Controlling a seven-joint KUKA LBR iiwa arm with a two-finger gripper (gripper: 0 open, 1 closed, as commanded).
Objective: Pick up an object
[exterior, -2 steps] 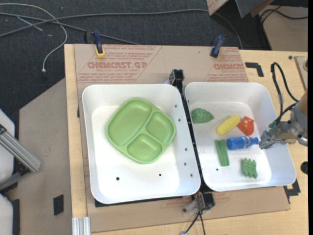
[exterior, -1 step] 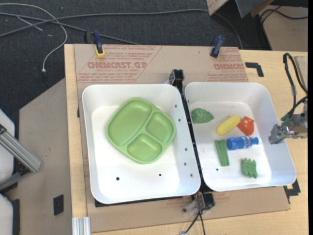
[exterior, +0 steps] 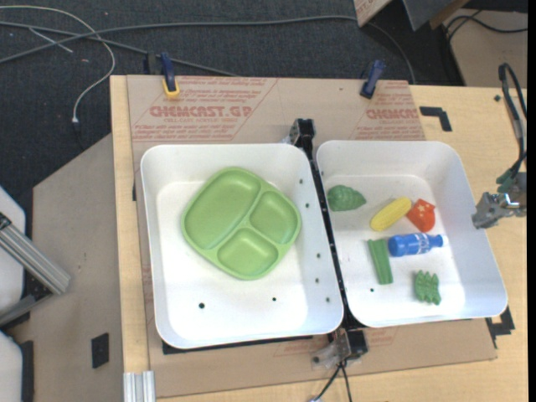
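The end effector (exterior: 494, 208) sits just outside the right bin (exterior: 469, 170); can't tell its state from here. Six toys are clustered tight in that bin, so a grab could easily knock the yellow corn (exterior: 390, 214) or the blue bottle (exterior: 414, 244) away. The left bin (exterior: 159, 224) has one green divided plate (exterior: 241, 222).

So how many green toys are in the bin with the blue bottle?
3: a leafy one at the right bin's top left, a long stick left of the blue bottle, a spiky one below it.
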